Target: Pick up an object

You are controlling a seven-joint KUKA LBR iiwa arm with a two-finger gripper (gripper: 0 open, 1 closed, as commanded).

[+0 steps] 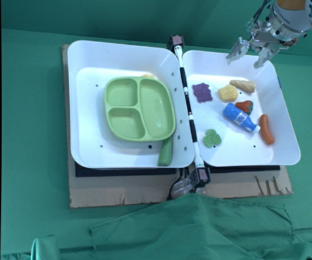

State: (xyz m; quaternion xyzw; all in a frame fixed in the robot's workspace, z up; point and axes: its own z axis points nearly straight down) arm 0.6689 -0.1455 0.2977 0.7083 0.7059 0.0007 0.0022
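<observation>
My gripper (249,56) hangs open above the far edge of the right bin (286,150), with nothing between its fingers. Below it in that bin lie a tan bread piece (243,85), a yellow corn piece (227,93), a purple grape bunch (202,92), a red strawberry-like piece (245,106), a blue bottle (240,117), an orange sausage (266,130) and a green broccoli piece (212,138). The bread piece is the closest to the gripper, just nearer the camera.
The left bin (85,145) holds a green divided plate (140,108) and a green cucumber-like piece (166,151) leaning at its front edge. A rod with black ends (187,104) runs between the bins. Green cloth (199,226) is bunched in front of the bench.
</observation>
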